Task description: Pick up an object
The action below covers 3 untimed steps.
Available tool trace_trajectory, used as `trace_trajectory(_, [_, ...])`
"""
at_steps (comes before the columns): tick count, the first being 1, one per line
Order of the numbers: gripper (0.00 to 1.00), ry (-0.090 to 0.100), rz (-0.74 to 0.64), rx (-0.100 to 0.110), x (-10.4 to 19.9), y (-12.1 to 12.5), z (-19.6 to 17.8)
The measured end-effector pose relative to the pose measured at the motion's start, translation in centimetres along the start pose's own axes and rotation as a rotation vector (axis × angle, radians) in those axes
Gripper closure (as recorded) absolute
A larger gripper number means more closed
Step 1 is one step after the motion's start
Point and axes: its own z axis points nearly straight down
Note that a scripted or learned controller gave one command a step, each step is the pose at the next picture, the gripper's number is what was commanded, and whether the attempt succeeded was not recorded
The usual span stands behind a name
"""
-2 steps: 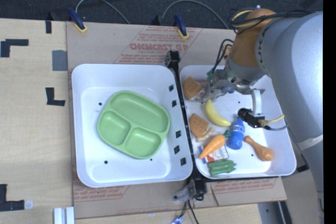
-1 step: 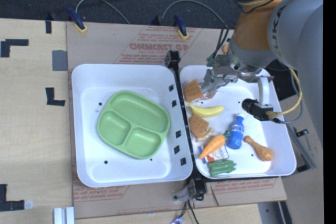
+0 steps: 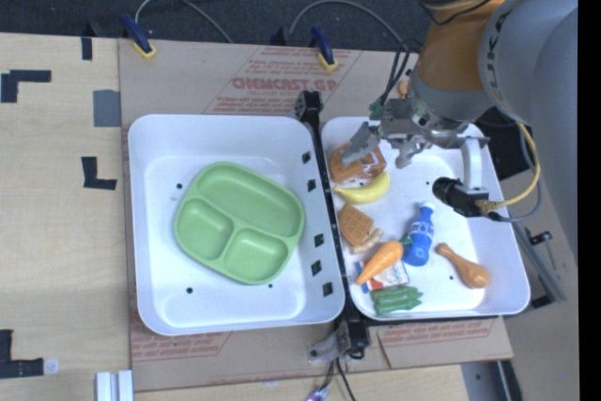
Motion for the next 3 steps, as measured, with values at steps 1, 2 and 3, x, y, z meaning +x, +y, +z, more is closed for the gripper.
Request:
trace_trajectory(1, [0.00,-0.002,0.001,-0.003,-7.1,1.1,13.2])
trace_trajectory(2, [0.00,-0.004,-0.003,0.052,-6.1,5.6,13.3])
trace_trajectory(3, [0.00,-0.002,0.002,-0.002,-5.2,-1.1,13.3])
